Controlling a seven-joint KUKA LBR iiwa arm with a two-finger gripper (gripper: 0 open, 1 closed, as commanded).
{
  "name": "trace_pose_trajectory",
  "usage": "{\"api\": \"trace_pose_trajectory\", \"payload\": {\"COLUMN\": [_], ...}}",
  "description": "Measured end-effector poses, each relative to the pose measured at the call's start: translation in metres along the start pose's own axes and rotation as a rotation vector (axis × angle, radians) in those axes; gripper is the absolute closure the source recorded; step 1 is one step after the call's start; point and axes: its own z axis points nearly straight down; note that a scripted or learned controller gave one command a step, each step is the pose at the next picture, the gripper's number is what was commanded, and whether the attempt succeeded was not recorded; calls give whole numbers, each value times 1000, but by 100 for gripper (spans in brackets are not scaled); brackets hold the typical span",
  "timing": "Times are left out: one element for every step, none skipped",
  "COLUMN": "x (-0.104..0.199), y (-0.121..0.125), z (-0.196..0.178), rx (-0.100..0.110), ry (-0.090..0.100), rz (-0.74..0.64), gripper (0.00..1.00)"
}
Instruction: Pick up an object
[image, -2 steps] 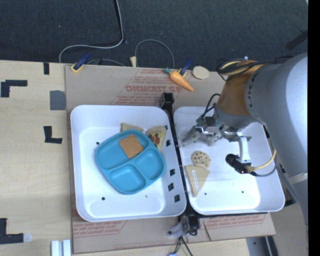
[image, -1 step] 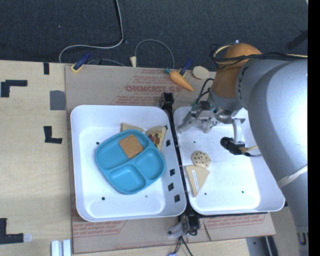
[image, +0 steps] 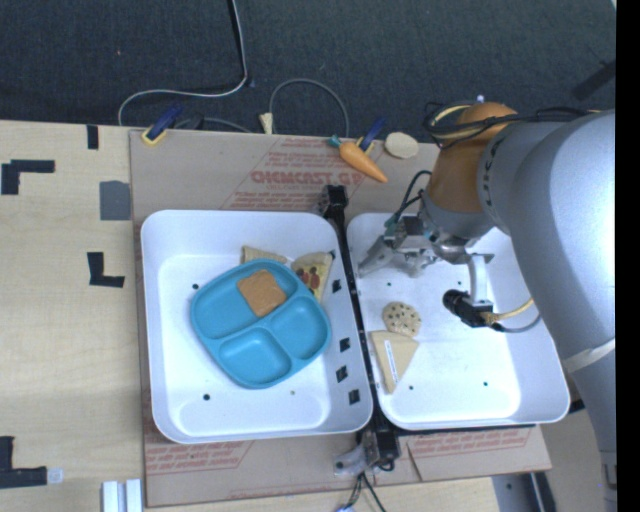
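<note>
Item: gripper (image: 400, 250) hanging over right bin (image: 520, 400) w/ fingers standing spread, gripping nothing, prob. lining up on cookie (image: 402, 318) lying just below beside cheese wedge (image: 392, 357), for a pick.

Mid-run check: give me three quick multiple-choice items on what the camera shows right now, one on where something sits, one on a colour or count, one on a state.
1. Where does the toast-like square lie?
A. On the blue divided plate in the left bin
B. On the floor of the right bin
C. On the cardboard behind the bins

2. How many food pieces lie on the right bin's floor?
A. None
B. Two
C. Five

3. What is the state of the cookie?
A. Lifted off the bin floor
B. Lying flat, apart from the hand
C. Stacked on the blue plate

Answers: 1 A, the square rests in one of the plate's compartments. 2 B, the cookie and a pale wedge lie there. 3 B, it lies on the floor, nearer the camera than the hand.
</note>
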Motion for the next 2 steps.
{"api": "trace_pose_trajectory", "payload": {"x": [-16,-4], "y": [26,25], "z": [1,1], "rx": [1,3], "ry": [3,-2], "rz": [-2,-2], "gripper": [0,0]}}
